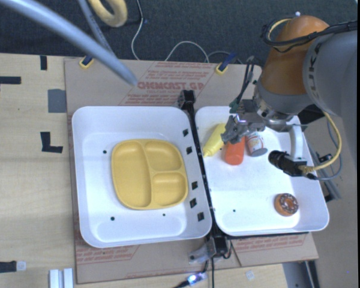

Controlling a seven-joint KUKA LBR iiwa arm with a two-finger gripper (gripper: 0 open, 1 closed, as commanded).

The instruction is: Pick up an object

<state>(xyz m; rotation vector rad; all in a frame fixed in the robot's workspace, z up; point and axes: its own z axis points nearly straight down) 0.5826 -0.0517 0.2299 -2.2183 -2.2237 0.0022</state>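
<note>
My gripper (236, 131) reaches down into the right bin (261, 212) near its back left part. Just below its fingers stands an orange-red cup-like object (234, 153), touching or nearly touching them. A yellow banana-shaped object (213, 140) lies to the left of the gripper by the bin's left wall. A small can with a red and white label (255, 144) lies just right of the gripper. A brown glazed donut (285, 204) sits at the bin's front right. Whether anything is between the fingers is hidden from view.
A yellow divided plate (149, 173) lies in the left bin (90, 221). A black divider (195, 161) runs between the bins. A black cable fitting (286, 162) with a yellow cable hangs from the arm over the right bin.
</note>
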